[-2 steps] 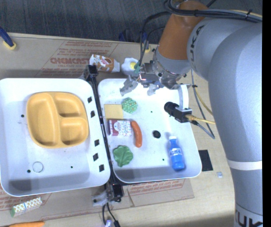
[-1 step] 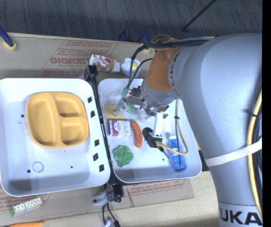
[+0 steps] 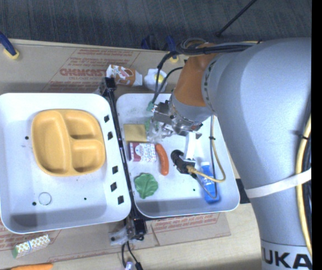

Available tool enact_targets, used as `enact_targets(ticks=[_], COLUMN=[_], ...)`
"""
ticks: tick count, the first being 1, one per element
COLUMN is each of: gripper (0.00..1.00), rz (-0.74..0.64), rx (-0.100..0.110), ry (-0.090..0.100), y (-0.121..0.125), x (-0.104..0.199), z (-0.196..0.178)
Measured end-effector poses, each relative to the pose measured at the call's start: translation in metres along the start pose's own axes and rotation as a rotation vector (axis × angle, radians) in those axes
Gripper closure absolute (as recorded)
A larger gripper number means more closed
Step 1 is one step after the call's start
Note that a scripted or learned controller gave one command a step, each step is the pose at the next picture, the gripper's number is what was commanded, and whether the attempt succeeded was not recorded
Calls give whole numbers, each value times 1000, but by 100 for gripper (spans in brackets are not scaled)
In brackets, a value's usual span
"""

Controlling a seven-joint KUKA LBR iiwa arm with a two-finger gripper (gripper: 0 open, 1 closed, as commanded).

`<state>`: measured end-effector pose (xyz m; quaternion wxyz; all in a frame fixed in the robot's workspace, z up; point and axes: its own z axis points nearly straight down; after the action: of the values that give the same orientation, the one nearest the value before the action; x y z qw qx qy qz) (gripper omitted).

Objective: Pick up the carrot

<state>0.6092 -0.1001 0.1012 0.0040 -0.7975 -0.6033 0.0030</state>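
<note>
Claw hangs near the long orange carrot, at its 12 o'clock; open or closed, I cannot tell.

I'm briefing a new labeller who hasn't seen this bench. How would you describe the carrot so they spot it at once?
Look at the white bin on the view's right, not the one with the yellow divided plate. Near its middle lies the carrot, just right of a red-and-white packet and, in the picture, above a green leafy piece. It is the only orange stick there.
</note>
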Motion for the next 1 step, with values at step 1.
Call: enact_targets(ticks=[1], gripper=[100], rz=[-62], rx=[-9], ry=[-1], y=[-4], x=[-4], z=[-164])
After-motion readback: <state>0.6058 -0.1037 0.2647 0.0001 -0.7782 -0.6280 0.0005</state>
